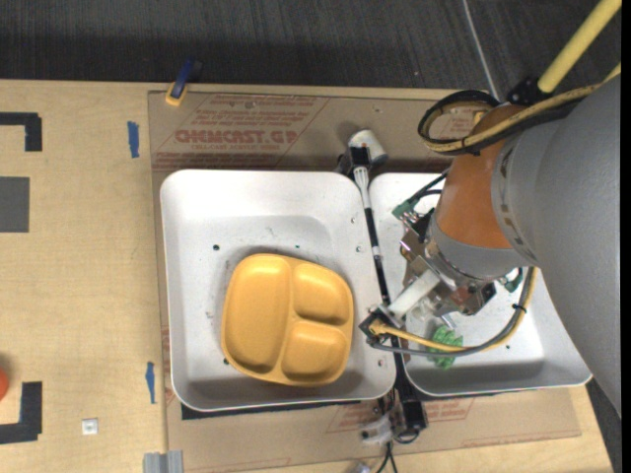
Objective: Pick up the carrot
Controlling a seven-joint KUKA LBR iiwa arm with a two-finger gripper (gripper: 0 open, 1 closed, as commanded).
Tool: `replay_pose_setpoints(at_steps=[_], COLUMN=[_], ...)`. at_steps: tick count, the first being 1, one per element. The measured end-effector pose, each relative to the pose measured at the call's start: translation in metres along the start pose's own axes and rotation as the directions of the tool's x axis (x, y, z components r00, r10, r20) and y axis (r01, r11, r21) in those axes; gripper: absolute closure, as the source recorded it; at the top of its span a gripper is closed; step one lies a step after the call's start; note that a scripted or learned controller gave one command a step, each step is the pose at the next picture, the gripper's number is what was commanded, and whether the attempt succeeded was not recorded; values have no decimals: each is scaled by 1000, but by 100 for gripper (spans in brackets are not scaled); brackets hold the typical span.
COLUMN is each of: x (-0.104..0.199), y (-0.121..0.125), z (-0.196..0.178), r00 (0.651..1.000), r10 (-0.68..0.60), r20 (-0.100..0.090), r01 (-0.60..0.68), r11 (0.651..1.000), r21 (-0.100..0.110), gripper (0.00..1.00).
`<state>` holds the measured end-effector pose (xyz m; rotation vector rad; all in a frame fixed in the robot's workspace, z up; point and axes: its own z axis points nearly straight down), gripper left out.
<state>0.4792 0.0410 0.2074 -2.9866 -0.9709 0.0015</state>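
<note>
Here, two bins (187, 264); one yellow tray (288, 317)

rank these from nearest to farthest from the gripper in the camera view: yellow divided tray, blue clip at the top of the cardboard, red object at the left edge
Measured from the gripper over the right bin:
1. yellow divided tray, in the left bin beside it.
2. blue clip, on the cardboard's upper left corner.
3. red object, at the bench's far left edge.

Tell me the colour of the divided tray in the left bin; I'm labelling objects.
Yellow-orange, plain with no pattern. The divided tray shows clearly in the camera view, lying in the left bin.
</note>
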Motion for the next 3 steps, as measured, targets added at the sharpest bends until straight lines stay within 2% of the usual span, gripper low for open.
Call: replay_pose_setpoints(at_steps=[1,2,3], x=[51,73,72], y=[-72,-98,-99], z=[76,120,120], r00=[959,909,909], r10=[284,417,417], r20=[4,-4,3], r01=[-284,-417,-417], r11=[959,909,909], r21=[3,1,4], gripper=[100,100,0])
